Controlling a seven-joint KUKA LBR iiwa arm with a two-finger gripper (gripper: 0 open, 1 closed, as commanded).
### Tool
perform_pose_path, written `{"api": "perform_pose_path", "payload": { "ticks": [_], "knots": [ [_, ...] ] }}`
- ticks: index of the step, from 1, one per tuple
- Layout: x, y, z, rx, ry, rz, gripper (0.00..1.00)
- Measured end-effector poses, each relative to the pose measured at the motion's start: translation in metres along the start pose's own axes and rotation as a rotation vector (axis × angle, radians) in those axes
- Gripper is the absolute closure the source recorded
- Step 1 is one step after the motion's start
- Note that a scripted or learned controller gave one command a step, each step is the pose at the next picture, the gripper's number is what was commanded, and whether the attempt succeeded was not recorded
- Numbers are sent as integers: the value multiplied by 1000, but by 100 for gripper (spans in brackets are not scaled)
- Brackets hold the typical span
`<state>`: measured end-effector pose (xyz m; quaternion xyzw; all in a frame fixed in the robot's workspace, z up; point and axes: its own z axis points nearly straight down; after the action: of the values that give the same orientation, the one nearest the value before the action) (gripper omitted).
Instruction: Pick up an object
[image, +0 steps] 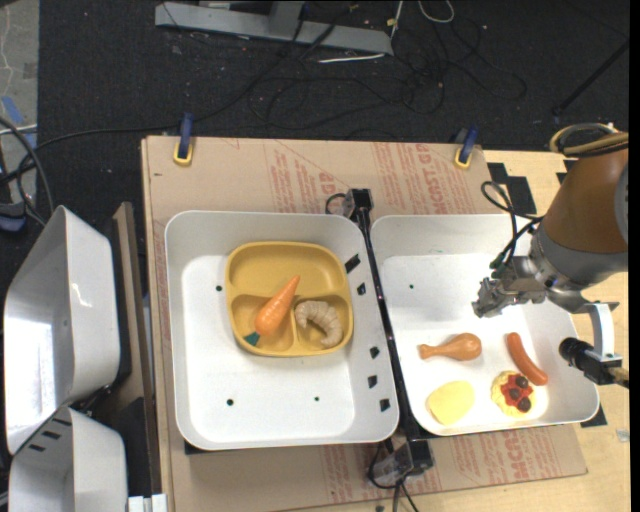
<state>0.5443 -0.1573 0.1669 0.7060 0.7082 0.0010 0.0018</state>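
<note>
Drumstick (452, 348): brown toy chicken leg lying flat on the floor of the right bin (440, 250), about mid-bin, bone end pointing left; nothing touches it.
Sausage (526, 359): red-orange, lying at a slant just right of the drumstick, apart from it.
Yellow disc (450, 402): pale flat piece near the front edge of the right bin, just nearer than the drumstick.
Mini pizza (517, 393): small yellow round with red and dark toppings, right of the disc, just below the sausage's near end.
Gripper (496, 298): dark metal, over the right bin's floor, farther back than the drumstick and sausage and apart from both; cannot tell how the fingers stand, and nothing shows between them.
Arm (585, 225): grey with an orange band, reaching in from the right over the right bin's rim.
Left bin (200, 400): holds a yellow divided plate (286, 262) set toward its far half.
Carrot (276, 307): orange, lying aslant in the plate's near-left compartment, tip reaching over the divider.
Shrimp (320, 320): pale, curled, in the near-right compartment beside the carrot.
Bench (260, 175): brown board under both bins, clamped at its far edge.
</note>
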Motion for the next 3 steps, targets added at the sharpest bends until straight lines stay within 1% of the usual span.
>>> {"api": "perform_pose_path", "payload": {
  "ticks": [1, 2, 3],
  "knots": [
    [0, 1, -37, 0, 0, 0, 100],
    [53, -1, -45, 4, 3, -5, 100],
    [102, 2, -56, 3, 3, -6, 100]
  ]
}}
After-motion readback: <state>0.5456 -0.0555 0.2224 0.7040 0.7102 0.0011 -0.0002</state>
